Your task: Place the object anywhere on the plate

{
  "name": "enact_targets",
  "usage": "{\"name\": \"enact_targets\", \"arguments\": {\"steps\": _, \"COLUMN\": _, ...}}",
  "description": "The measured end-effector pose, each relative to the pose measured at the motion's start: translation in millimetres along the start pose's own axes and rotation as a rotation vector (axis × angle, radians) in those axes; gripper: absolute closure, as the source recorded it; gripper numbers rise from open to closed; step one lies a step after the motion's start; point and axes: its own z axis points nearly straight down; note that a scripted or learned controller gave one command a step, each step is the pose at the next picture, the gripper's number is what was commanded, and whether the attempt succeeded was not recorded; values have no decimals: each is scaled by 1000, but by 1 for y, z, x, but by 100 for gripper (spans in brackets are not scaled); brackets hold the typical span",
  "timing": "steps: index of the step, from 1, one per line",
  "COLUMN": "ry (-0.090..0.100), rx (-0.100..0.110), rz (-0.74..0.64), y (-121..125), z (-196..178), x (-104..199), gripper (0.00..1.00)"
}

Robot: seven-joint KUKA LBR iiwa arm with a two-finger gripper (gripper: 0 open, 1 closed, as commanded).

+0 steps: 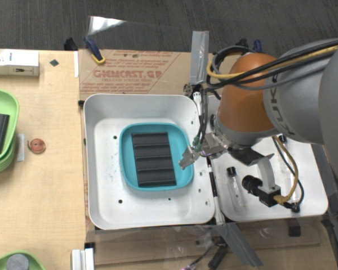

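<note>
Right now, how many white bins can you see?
2. The left white bin holds the teal plate with a dark ridged object on it. The right white bin sits beside it, partly hidden under the robot arm.

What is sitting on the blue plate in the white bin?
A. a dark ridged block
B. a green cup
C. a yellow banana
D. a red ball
A: the blue plate in the left white bin has a dark ridged block lying flat on it, with grooves running across it.
</note>
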Motion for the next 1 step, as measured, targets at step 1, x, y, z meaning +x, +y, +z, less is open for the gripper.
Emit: {"name": "enact_targets", "arguments": {"steps": 1, "ry": -1, "rx": -1, "rz": -46, "y": 0, "z": -12, "x": -66, "gripper": 0}}
